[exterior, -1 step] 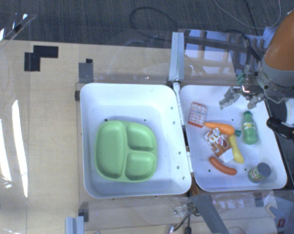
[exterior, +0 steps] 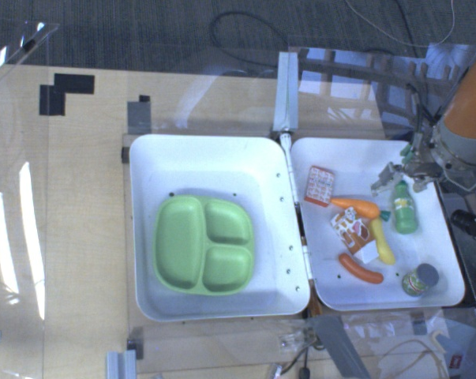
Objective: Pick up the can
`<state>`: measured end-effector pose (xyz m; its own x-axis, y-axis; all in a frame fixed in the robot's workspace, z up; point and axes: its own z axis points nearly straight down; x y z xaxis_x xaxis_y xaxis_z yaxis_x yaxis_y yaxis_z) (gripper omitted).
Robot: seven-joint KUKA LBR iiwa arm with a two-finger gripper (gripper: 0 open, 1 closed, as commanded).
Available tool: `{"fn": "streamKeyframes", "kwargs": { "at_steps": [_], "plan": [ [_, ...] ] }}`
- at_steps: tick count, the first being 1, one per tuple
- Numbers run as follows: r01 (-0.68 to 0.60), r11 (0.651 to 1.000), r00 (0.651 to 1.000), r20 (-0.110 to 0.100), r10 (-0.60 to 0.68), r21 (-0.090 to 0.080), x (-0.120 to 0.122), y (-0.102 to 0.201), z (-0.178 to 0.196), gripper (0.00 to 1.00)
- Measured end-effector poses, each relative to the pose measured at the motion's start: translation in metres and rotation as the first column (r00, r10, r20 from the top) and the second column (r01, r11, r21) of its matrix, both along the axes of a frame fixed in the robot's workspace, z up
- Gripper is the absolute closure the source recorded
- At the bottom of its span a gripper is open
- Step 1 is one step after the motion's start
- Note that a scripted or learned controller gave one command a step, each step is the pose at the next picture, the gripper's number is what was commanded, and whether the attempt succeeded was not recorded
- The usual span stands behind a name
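Camera view: can (exterior: 418,280) upright, right bin's (exterior: 324,294) near corner; gripper (exterior: 401,172) spread above green bottle (exterior: 404,212), holding nothing.

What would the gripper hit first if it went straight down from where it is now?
Probably the green bottle: the gripper hangs just above its top end in the right bin. The can lies nearer the bin's front corner, off that line. Depth is hard to judge.

Pale wooden bench (exterior: 72,212) before dark grey carpet (exterior: 143,14).

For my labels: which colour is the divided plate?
Light green plastic divided plate, in the camera view.
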<state>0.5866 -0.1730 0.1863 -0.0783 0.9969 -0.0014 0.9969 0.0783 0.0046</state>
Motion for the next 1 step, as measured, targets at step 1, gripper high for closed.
{"fn": "streamKeyframes", "kwargs": {
  "at_steps": [1],
  "plan": [
    [0.040,0.999,0.999,0.006,-0.040,0.001,-0.0202,0.0524,-0.0753,0.00]
  ]
}}
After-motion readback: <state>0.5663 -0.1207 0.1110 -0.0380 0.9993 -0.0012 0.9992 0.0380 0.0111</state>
